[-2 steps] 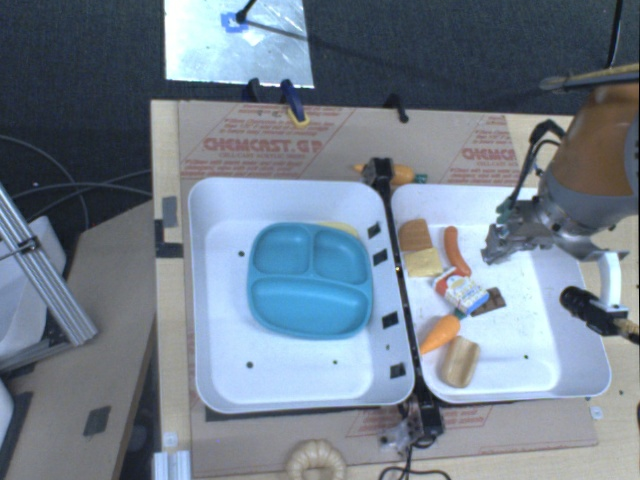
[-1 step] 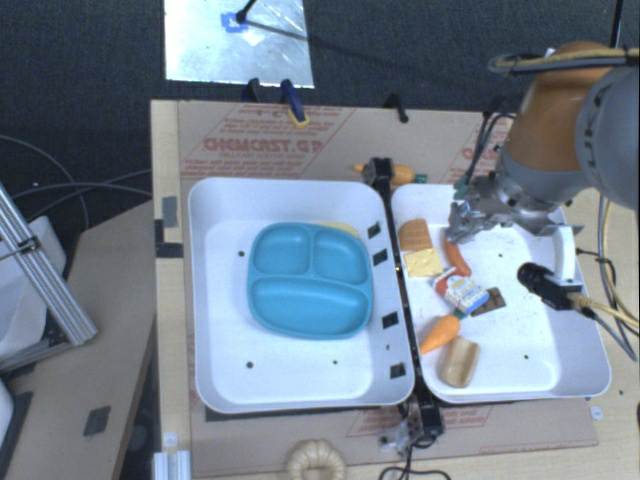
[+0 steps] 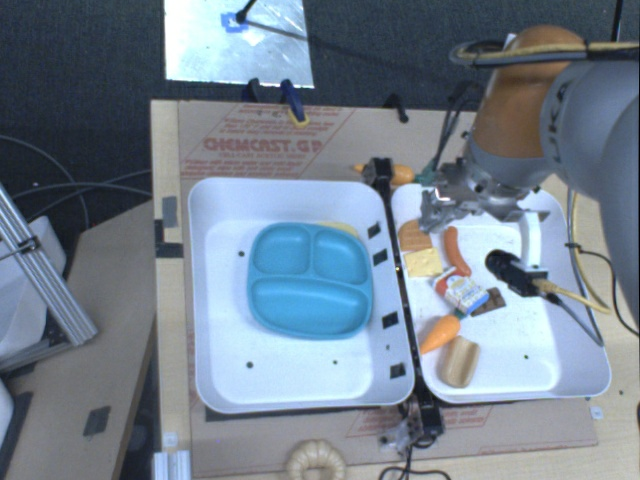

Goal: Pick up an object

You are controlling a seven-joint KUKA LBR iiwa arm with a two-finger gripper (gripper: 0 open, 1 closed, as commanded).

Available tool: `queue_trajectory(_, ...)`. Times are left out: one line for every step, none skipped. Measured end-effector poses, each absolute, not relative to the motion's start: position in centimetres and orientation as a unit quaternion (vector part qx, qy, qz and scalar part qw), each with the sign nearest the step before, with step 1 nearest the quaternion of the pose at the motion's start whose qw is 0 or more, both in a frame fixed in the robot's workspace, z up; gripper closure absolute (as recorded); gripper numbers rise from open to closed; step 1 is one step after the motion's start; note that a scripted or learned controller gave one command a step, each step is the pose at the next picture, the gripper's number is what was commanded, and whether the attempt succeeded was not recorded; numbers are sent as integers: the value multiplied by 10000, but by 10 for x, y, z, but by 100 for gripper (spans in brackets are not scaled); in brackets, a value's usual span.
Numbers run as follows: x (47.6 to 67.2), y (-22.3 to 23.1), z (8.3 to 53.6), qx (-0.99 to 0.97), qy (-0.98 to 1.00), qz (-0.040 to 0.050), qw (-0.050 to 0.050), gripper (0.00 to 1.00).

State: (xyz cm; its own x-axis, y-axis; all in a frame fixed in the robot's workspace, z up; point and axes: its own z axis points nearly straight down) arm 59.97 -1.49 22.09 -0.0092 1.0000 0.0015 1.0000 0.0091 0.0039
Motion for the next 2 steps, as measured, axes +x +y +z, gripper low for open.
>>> queue_trajectory(601,24,215,7042,7100,7,0,100)
queue_trajectory(599,24,218,7053,7089,6,5,100)
